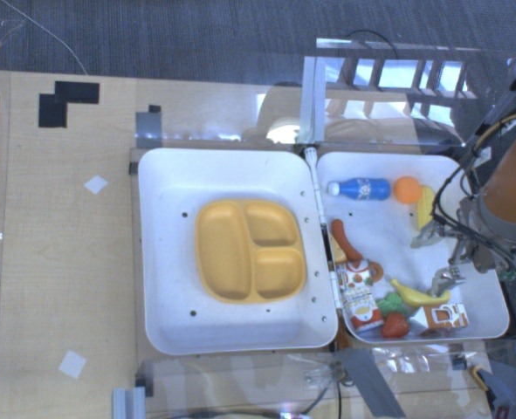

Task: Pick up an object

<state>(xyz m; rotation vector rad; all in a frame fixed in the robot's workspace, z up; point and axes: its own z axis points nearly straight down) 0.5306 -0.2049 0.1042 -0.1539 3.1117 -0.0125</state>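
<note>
The right bin holds several toy foods: a blue bottle, an orange ball, a yellow piece, a brown sausage, a juice carton, a banana, a strawberry and a small orange-and-white box. My gripper hangs over the right side of this bin, just above the banana. Its fingers stand open, one near the yellow piece and one near the banana's right end. Nothing sits between them.
The left bin holds a yellow divided plate at its middle. A metal frame stands behind the right bin. Most toys crowd the right bin's front and left side; its middle floor is bare white.
</note>
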